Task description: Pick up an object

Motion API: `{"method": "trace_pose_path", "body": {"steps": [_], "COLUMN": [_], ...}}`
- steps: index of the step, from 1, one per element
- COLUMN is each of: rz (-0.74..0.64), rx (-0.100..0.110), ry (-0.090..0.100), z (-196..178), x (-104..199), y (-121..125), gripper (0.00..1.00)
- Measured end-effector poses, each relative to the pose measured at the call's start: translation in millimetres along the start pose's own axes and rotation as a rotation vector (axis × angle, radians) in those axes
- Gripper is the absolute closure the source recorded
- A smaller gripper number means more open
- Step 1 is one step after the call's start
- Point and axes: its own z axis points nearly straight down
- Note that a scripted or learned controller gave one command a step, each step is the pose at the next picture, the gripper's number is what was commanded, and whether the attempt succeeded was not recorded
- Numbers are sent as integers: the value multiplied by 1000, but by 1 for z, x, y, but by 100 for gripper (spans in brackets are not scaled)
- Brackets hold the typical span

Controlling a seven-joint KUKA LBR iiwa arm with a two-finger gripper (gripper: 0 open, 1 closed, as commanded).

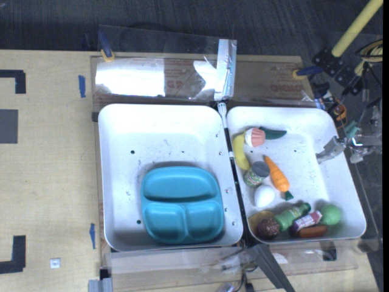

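Note:
The right bin (304,123) holds a heap of toy food. A yellow banana (239,151) lies along its left wall beside a pink and green piece (260,135). An orange carrot (277,175) lies in the middle, with a small can (256,173) and a white egg (264,196) to its left. Along the front sit a green bottle (292,215), a green ball (330,214), a brown round piece (267,227) and a red sausage (311,230). My gripper (331,149) hangs at the bin's right rim, apart from all of them.
The left bin (121,132) holds a blue divided tray (181,204) near its front. A clear plastic sheet (164,72) stands behind the bins. A yellow pole (358,20) and cables sit at the top right. Wooden bench top (42,163) stretches to the left.

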Motion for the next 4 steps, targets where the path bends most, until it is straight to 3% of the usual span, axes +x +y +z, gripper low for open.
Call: {"method": "trace_pose_path", "body": {"steps": [1, 2, 3, 4], "rz": [17, -76, -151, -149], "rx": [7, -4, -7, -14], "ry": [2, -2, -1, -3], "z": [123, 144, 143, 131], "x": [64, 56, 102, 101], "y": [49, 89, 39, 42], "gripper": [0, 0, 0, 100]}}
